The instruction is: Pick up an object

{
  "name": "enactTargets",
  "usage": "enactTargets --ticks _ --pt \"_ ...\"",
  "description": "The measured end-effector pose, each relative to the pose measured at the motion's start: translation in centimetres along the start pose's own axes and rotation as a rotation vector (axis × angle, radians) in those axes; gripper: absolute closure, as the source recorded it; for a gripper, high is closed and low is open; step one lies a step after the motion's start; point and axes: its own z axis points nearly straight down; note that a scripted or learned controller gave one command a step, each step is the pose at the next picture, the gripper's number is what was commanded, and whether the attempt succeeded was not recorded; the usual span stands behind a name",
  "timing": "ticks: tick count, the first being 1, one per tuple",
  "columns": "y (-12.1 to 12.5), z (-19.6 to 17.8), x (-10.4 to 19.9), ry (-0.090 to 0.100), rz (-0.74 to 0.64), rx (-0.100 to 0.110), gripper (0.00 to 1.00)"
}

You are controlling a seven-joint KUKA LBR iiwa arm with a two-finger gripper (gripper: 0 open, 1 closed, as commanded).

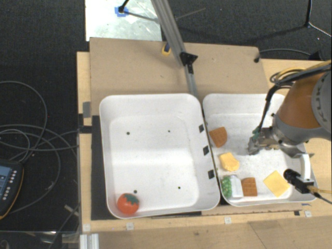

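Bins sit side by side on my feed, both shallow, white and smooth-walled with rounded corners. From the right, the arm [303, 105] reaches over the right bin [236, 104], and the gripper [254, 144] hangs above its speckled floor; whether it has hold of anything I cannot tell. Around it lie a ridged orange waffle-like piece [218, 136], a lumpy yellow chunk [229, 162], a flat yellow cheese-like slab [276, 183], a brown ridged block [249, 186] and a small green-and-white item [229, 185]. In the left bin [150, 104], a round glossy tomato [127, 203] rests in the near corner.
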Motion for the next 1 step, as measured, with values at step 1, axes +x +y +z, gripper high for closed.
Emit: enactTargets --ticks 1 --pt "0.54 -6.38 0.2 -0.001 -0.004 -0.005 1.0"
